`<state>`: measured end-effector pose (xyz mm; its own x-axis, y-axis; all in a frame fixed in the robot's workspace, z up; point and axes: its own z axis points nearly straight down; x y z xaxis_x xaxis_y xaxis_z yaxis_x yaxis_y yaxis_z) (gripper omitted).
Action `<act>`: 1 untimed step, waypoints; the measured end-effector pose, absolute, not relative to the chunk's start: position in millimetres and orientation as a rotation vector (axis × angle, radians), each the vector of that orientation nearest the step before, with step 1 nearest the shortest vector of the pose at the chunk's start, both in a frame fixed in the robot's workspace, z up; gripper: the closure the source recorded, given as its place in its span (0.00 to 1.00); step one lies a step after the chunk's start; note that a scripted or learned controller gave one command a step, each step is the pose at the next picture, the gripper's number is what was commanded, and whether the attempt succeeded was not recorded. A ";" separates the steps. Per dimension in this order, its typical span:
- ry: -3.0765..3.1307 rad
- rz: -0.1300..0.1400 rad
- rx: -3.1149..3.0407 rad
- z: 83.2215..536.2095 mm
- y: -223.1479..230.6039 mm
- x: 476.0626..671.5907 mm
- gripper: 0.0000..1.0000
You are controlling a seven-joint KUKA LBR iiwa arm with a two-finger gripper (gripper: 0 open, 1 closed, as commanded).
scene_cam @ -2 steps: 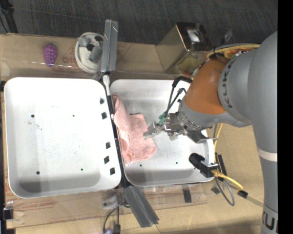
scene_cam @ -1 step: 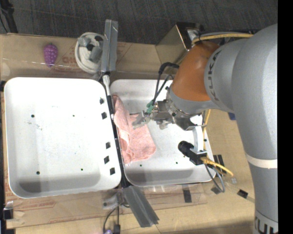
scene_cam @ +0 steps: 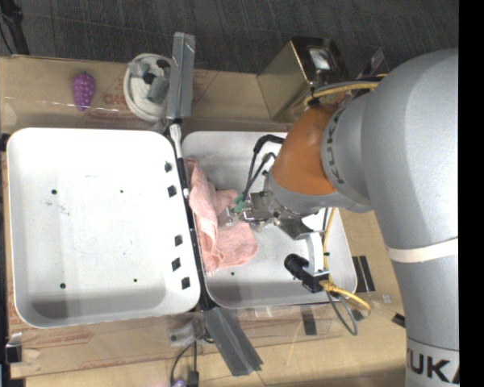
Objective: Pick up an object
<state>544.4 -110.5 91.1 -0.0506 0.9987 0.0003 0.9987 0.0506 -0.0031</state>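
Gripper sits low in the right bin, over the pink cloth bunched against that bin's left wall. Finger state cannot be told from this view.

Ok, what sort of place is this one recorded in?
Most likely a robotics lab grasping station: a KUKA arm reaches over two white bins, one holding a pink cloth, on a bench with cables.
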 end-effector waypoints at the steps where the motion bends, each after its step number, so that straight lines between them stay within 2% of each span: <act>1: -2.334 0.000 -2.101 92.5 -140.0 562.6 0.00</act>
